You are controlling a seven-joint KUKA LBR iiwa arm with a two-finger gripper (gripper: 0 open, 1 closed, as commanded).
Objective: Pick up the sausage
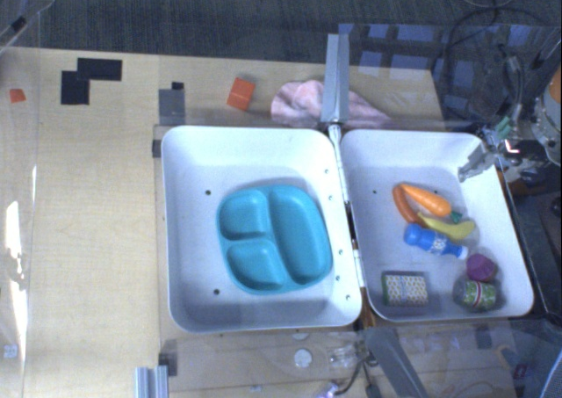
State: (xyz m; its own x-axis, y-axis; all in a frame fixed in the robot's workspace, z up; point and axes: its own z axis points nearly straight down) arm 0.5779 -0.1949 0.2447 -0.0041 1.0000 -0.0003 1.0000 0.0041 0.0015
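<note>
My pincer (479,163), grip unreadable, hangs at the right bin's (369,212) far-right corner, approach under way; next I must descend left onto the sausage (402,203) beside the carrot (426,200).

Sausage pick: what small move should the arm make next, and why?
Probably move the hand left and down toward the sausage. The hand sits at the right bin's upper right corner, apart from the sausage, which lies tucked under the carrot.

This is looking like a robotics lab: two white bins (255,317) are sitting on a pale wooden bench (88,238), black marker blocks (86,78) are lying far left, and loose cables (479,27) are hanging far right.
</note>
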